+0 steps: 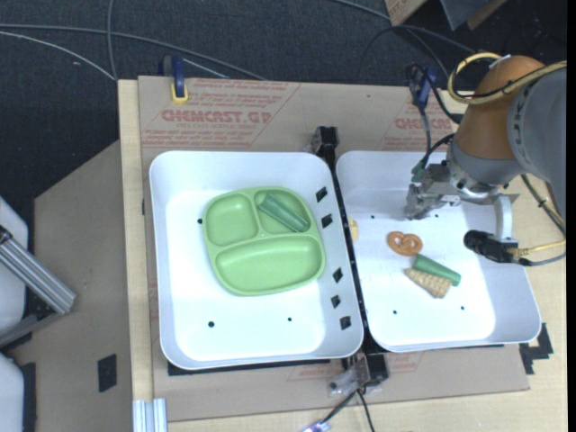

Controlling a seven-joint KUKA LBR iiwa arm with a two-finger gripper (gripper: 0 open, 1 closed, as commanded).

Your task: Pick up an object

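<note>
Corn piece (429,283): pale yellow, ridged, lying aslant in the right bin (504,324), toward its middle.
Green stick (438,269): dark green, short, touching the corn's far side.
Pretzel (405,242): orange-brown twist, just beyond both, apart from my fingers.
Left bin (180,331): holds a light green divided plate (264,241); a darker green piece (283,211) lies in its far right compartment.
Gripper (423,203): mine, low over the right bin's far half, beyond the pretzel, gripping nothing; whether the fingers are spread or closed I cannot tell.
Arm (504,115): I reach in over the bin's far right corner, orange band above the wrist.
</note>
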